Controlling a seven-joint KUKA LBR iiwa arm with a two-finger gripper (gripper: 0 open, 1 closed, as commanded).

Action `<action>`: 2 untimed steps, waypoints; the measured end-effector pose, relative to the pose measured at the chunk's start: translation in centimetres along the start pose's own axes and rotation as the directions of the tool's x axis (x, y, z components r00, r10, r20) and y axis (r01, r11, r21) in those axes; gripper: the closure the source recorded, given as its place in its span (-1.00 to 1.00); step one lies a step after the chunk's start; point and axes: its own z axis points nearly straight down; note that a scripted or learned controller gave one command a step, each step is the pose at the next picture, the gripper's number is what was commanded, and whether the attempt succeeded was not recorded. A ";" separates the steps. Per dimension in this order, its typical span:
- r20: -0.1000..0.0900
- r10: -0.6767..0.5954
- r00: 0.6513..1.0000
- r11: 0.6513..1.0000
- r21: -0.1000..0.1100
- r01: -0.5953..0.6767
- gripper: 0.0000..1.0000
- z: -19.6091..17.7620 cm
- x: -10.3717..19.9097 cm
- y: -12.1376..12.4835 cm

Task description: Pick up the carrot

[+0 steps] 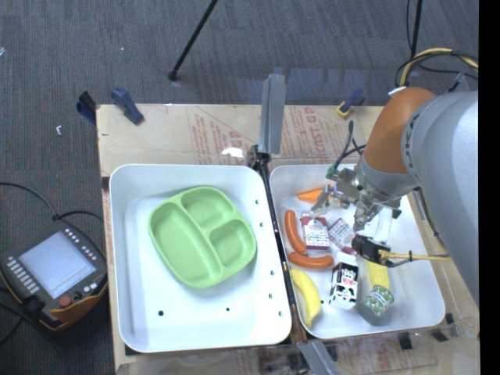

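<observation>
The orange carrot (312,194) lies near the far left corner of the right bin (426,307), its tip pointing left. My gripper (341,209) hangs low over the middle of that bin, just right of the carrot. Its jaws stand open; the left fingertip (322,202) sits right beside the carrot's thick end and the right one reaches down toward the bin floor. Nothing is between the fingers. The grey arm with its orange band (394,135) comes in from the right.
Two sausages (294,230) (310,260), red-white packets (316,233), a banana (306,294), a cow-print carton (344,282), corn (378,273) and a green can (377,300) crowd the right bin. A green divided plate (203,235) lies in the left bin (129,303). A grey post (273,119) stands between the bins.
</observation>
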 end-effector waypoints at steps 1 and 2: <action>-0.002 0.031 1.000 0.999 -0.017 -0.031 -1.00 0.1 3.0 5.6; -0.011 0.052 0.999 0.998 -0.034 -0.053 1.00 -0.1 4.2 5.1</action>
